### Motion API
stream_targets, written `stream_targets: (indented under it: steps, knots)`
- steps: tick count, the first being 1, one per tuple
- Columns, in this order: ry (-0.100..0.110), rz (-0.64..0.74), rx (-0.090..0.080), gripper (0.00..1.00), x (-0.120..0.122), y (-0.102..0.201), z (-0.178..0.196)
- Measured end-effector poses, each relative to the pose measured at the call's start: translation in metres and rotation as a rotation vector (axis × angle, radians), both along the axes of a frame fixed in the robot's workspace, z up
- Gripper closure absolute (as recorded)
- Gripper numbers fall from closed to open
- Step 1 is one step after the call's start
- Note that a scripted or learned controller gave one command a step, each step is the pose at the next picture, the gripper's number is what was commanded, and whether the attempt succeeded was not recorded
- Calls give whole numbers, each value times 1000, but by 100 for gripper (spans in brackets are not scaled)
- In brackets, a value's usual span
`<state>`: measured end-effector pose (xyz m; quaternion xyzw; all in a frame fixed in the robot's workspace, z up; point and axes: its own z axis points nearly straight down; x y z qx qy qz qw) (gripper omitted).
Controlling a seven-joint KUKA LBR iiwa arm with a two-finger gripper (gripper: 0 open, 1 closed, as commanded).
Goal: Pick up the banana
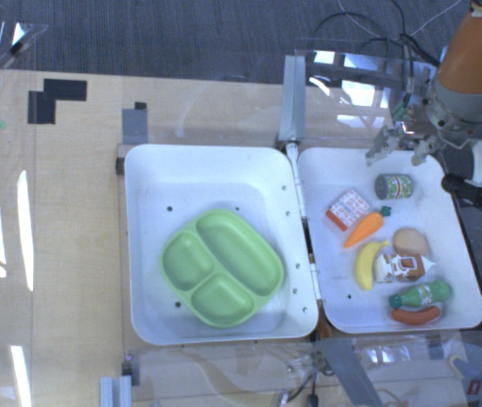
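Grey arm [478, 100], orange band, metallic end effector [400, 145], black cables

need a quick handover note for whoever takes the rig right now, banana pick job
Hand: over the far edge of the right bin, above the can, holding nothing.
Banana: lying in the right bin, between the carrot and a small carton, close against the carton.
Left bin: holds a green tray.
Done: nothing yet; banana untouched.
Left: bring the hand nearer over the banana, grasp, lift. Neighbours are tight, so expect a crowded grasp.

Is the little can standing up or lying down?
Lying down: the can rests on its side in the right bin, its round end facing right.
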<state>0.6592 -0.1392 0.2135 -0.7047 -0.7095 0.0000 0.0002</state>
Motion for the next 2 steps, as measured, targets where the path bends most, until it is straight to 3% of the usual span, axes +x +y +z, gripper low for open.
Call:
stream_targets:
  steps: [1,2]
  knots:
    - [1,54,1,0,-75,18,-99]
    - [-2,-154,0,0,-55,25,-71]
